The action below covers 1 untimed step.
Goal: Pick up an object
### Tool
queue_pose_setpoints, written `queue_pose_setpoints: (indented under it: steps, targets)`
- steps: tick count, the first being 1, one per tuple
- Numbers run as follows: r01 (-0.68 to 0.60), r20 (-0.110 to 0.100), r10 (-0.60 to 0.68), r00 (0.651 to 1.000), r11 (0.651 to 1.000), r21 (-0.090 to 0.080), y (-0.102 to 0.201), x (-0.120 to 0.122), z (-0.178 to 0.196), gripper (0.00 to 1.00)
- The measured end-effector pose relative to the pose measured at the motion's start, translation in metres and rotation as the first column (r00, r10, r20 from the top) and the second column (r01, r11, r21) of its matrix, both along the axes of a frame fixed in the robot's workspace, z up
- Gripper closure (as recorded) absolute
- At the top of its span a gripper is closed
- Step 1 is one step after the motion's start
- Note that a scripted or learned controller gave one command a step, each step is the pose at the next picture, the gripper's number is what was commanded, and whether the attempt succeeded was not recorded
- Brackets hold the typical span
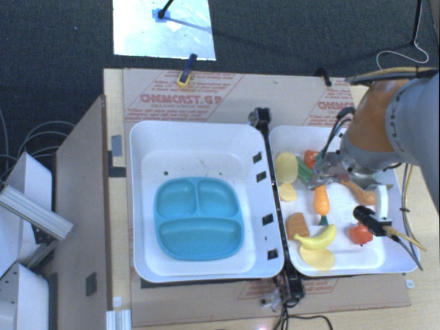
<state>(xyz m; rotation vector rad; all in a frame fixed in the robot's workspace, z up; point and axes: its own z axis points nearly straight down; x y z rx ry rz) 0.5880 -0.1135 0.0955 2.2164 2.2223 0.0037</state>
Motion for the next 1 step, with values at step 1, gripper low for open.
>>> queue_pose_setpoints:
  steps: [1]
  targets:
    - [-0.002,-0.005,0.002,1.000,1.000,0.002,0.0435,-0.0692,0.0915,1.00]
